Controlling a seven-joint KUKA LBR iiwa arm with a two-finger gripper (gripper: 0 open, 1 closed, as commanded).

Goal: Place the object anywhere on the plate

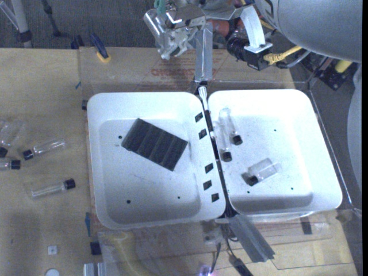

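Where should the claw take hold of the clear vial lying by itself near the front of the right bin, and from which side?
Grip the vial across the middle of its clear body, coming straight down from above. It lies flat on the right bin floor, tilted diagonally with its black cap at the lower left, so the fingers should probably close across its narrow width. It lies apart from the other vials.

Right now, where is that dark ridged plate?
The dark ridged plate lies flat in the left bin, tilted at an angle, near its middle. The clear vials sit in the right bin.
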